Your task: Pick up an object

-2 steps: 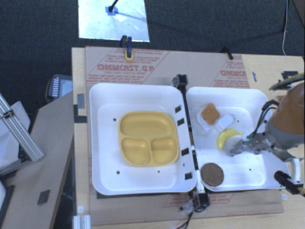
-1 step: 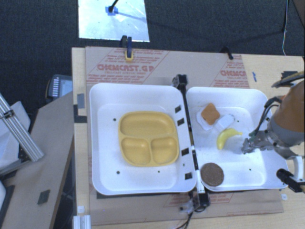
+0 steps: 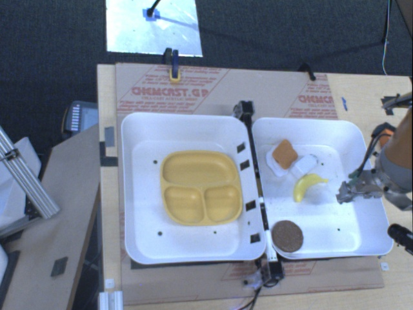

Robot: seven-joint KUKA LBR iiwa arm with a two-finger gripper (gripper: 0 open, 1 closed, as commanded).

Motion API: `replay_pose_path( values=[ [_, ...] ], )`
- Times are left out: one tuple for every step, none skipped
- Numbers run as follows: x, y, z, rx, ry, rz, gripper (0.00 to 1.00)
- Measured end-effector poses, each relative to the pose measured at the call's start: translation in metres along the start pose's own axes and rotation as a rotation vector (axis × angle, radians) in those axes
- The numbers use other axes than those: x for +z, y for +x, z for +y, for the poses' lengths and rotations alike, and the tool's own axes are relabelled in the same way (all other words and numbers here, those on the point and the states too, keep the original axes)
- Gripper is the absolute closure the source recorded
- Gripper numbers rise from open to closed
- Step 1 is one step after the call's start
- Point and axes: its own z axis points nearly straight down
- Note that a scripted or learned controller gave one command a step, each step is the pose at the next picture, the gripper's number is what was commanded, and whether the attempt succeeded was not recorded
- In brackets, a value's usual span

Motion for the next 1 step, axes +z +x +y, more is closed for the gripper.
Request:
replay_pose_path(
  values=[
    [-0.0435,-0.0029,0.0024,-0.002,-0.002,-0.001,1.00]
  ],
)
